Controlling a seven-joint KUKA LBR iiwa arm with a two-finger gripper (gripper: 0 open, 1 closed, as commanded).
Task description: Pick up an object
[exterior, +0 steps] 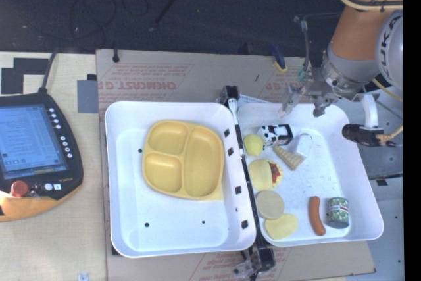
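My gripper (pixel 305 104) hangs over the far rim of the right bin (pixel 360 171), open, with nothing between its fingers (pixel 290 101). Below and to its left lie a black-and-white cow toy (pixel 275 135), a yellow ball (pixel 253 144) and a beige cone (pixel 289 156). Nearer the front are a yellow and red burger toy (pixel 265 174), a round beige disc (pixel 270 204), a yellow wedge (pixel 281 227), an orange sausage (pixel 316 215) and a small green-labelled can (pixel 338 212).
The left bin (pixel 125 207) holds a yellow divided plate (pixel 184 158). A teach pendant (pixel 33 148) lies on the bench at far left. The two bins meet at a rim (pixel 238 161) down the middle.
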